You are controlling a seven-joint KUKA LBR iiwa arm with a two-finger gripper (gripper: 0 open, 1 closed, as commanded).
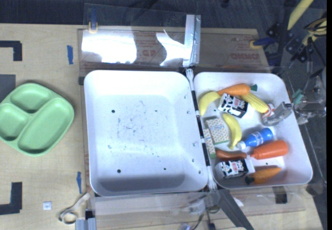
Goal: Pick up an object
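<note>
Left bin (140, 130): large, white, bare floor with faint marks, ample room inside all four rims. Right bin (298, 140): smaller share of free floor, crowded along its left and lower walls; open floor remains at upper right. Green divided plate (33, 117) lies on the bench, well apart to the left. Contents, right bin: two bananas (233, 130), orange bottle (270, 149), carrots (236, 90), blue bottle (257, 138), two cow-print cartons (232, 105). Gripper (280, 112) sits near the right rim; whether it is parted or clamped cannot be told.
</note>
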